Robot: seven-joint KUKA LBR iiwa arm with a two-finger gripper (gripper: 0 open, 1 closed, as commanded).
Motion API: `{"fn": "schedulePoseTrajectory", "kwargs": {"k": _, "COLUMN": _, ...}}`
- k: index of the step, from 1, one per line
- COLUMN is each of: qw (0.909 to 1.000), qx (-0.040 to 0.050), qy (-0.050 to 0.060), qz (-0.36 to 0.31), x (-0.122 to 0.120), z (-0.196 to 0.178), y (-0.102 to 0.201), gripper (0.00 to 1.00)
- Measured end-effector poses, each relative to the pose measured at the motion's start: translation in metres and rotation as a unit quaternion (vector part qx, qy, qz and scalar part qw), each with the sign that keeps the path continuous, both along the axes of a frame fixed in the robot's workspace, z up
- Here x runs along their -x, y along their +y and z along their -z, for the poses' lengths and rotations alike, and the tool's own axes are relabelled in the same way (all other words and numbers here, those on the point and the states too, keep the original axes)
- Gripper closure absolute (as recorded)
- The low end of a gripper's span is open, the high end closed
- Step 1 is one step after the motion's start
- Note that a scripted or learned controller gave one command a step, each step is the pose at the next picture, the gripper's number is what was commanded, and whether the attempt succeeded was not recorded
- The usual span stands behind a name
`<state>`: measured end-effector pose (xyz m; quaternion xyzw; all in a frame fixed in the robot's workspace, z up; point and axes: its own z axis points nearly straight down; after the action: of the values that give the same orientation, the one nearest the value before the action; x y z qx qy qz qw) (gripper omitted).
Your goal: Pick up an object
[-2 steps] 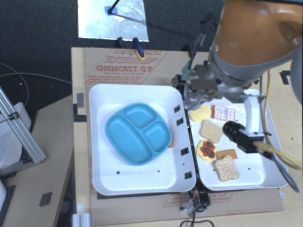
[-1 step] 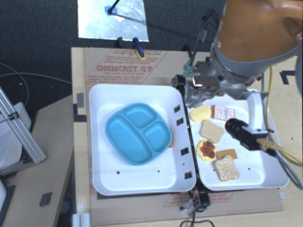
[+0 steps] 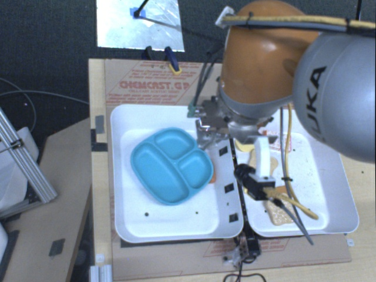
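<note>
A light blue divided plate [image 3: 170, 164] lies flat in the left bin [image 3: 176, 225], tilted diagonally. My gripper [image 3: 205, 137] hangs under the big orange-banded wrist, just above the plate's upper right corner, near the wall between the two bins. Nothing shows in its grasp. A small orange bit [image 3: 213, 175] peeks out at the plate's right edge. In the right bin [image 3: 335, 192] a tan, toast-like piece [image 3: 278, 215] lies near the front, partly covered by the robot's own parts.
The arm hides most of the right bin's back half. A cardboard sheet [image 3: 147, 84] lies under both bins. Behind them a shiny square panel [image 3: 140, 16] sits on the dark floor. A metal frame [image 3: 23, 163] stands at the left.
</note>
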<state>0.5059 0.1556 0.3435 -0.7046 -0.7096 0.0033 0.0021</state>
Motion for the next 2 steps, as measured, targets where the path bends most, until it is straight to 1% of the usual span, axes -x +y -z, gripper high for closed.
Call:
{"fn": "schedulePoseTrajectory", "kwargs": {"k": 1, "qw": 1.0000, "qx": -0.0018, "qy": -0.006, "qz": -0.001, "x": -0.002, "z": -0.017, "y": -0.001, "gripper": 1.00}}
{"fn": "schedulePoseTrajectory", "kwargs": {"k": 2, "qw": 1.0000, "qx": 0.0010, "qy": -0.001, "qz": 0.004, "x": -0.084, "z": 0.099, "y": -0.006, "gripper": 1.00}}
